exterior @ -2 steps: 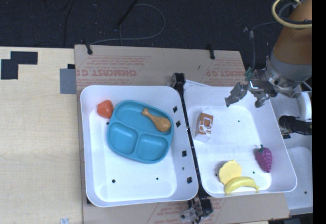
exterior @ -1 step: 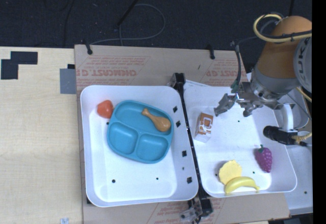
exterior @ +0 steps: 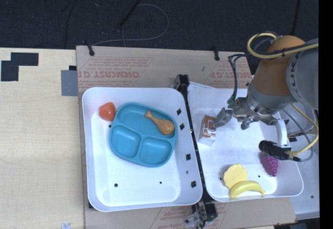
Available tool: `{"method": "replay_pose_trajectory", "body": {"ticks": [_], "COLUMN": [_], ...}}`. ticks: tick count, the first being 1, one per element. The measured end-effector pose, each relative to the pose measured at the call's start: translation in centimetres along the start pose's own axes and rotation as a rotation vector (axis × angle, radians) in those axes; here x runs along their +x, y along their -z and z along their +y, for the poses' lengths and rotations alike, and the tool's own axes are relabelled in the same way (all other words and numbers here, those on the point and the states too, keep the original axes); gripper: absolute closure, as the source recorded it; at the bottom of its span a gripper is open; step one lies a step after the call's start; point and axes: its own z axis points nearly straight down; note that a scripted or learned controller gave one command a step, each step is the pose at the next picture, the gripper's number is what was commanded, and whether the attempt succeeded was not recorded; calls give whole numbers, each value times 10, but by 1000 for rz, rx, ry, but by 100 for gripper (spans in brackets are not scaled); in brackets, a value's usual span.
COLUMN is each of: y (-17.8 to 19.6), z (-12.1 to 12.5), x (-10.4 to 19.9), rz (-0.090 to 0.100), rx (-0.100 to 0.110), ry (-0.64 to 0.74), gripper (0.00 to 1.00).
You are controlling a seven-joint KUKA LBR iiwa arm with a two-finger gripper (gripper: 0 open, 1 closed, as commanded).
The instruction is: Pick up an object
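Tool (exterior: 235,117) over right bin (exterior: 297,187), carton (exterior: 208,129) near divider

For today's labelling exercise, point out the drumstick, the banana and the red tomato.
drumstick (exterior: 160,123): camera view, on its meaty middle, in the blue plate.
banana (exterior: 246,188): camera view, on the middle of its curve.
red tomato (exterior: 107,111): camera view, on its rounded top.

Dark carpet floor (exterior: 156,4) beyond bench, cables (exterior: 140,14) trailing across; pale wood tabletop (exterior: 36,139) at left.
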Motion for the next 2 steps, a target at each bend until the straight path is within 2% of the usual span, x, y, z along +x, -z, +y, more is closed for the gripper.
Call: {"method": "replay_pose_trajectory", "body": {"ticks": [1,2], "y": [-26,-18], "z": [6,5], "x": [-1,-1], "rz": [-3,2], "rx": [-22,-20], "ry": [2,-2], "gripper": [0,100]}}
